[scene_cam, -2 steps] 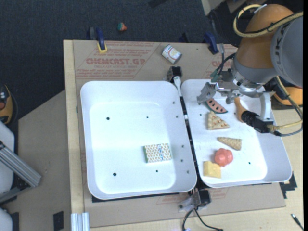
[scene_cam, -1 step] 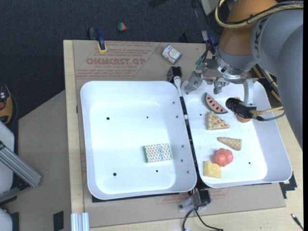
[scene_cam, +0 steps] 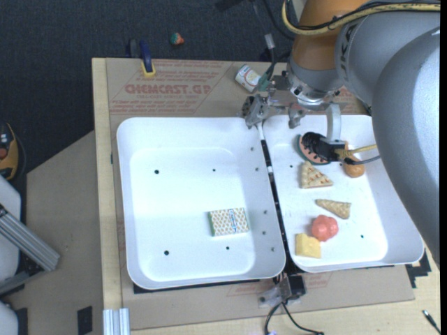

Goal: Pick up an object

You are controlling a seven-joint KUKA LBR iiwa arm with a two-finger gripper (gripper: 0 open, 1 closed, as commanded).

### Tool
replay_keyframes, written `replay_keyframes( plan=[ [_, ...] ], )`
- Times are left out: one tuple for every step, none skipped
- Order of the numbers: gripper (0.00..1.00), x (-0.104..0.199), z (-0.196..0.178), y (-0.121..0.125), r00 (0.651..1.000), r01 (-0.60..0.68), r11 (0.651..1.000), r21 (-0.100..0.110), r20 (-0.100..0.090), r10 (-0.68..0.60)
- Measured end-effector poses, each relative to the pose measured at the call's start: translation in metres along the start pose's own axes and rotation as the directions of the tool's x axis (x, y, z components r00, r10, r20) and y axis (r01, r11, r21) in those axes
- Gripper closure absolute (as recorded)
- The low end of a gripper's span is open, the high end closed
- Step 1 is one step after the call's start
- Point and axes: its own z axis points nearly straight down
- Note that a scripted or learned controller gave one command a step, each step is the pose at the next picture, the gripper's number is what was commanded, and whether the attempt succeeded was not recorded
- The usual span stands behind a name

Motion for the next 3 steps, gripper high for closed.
replay_keyframes(
  plan=[
    [1.0, -0.003, -0.011, 0.0, 1.0, -0.003, 1.0, -0.002, 0.003, 0.003],
    [1.0, 0.057, -0.181, 0.002, 1.0, 0.003, 1.0, -0.018, -0.002, -0.003],
    [1.0, -0.048, -0.266, -0.026, 1.0, -0.014, 1.0, -0.009, 0.006, 0.014]
  ],
)
